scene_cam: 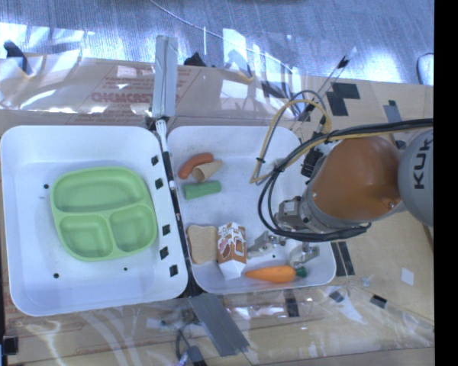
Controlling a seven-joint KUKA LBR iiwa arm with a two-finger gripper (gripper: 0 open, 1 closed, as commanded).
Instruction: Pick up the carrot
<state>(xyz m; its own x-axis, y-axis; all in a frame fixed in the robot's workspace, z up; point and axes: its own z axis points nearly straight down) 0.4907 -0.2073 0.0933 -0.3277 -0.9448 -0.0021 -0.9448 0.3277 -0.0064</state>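
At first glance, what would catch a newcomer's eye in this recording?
The grey arm with its orange band looms over the right bin, trailing looped cables. Just below its wrist the carrot lies along that bin's near wall, beside a small carton and a slice of bread. In the left bin sits a bright green divided plate.

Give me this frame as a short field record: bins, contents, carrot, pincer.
left bin: holds a green divided plate
right bin: sausage, green block, bread slice, small carton, carrot
carrot position: lying flat by the near wall of the right bin, right of the carton
pincer: low in the right bin, just above the carrot
carrot held: no, it lies on the bin floor
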